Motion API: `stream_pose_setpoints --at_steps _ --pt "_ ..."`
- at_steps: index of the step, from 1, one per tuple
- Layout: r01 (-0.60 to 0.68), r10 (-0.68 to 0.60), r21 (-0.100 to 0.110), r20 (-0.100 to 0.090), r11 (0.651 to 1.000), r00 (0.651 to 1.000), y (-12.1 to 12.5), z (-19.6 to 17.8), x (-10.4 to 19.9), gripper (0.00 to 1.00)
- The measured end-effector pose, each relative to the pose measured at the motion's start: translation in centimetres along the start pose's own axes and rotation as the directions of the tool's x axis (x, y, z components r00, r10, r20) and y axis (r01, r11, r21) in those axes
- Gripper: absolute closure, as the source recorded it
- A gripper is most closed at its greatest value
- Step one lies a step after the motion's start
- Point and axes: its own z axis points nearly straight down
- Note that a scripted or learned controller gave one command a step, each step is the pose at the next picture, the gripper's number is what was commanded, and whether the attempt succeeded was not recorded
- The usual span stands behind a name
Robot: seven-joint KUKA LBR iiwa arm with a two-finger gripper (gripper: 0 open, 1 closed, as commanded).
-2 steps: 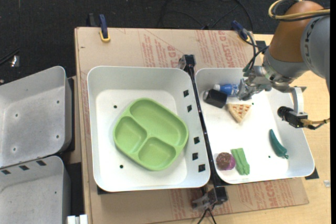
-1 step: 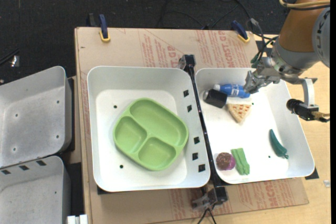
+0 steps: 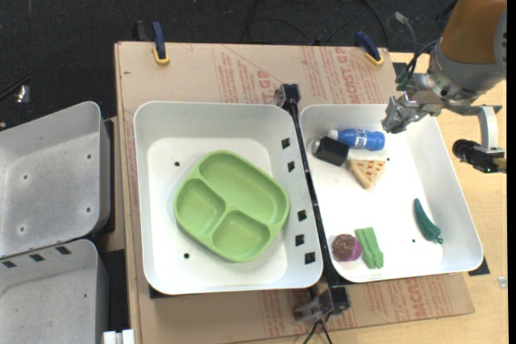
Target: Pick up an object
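Tool (image 3: 397, 122), finger state can't tell, hovers at right bin's (image 3: 451, 173) far edge just beside blue bottle (image 3: 360, 139), which touches black block (image 3: 330, 151) and pizza wedge (image 3: 368, 172), so a descent risks nudging neighbours or clipping the rim.

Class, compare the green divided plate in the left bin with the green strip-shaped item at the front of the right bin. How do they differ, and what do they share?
The divided plate is broad, rounded and has three compartments; the green strip-shaped item is small, narrow and ridged. The plate lies alone in its bin; the strip lies beside a purple ball. Both are light green and lie flat.
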Motion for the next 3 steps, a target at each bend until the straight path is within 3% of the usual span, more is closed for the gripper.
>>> stream_pose_setpoints --at_steps 3 --pt "0.006 -0.006 0.007 -0.003 1.000 1.000 -6.1 -1.9 15.0 1.00"
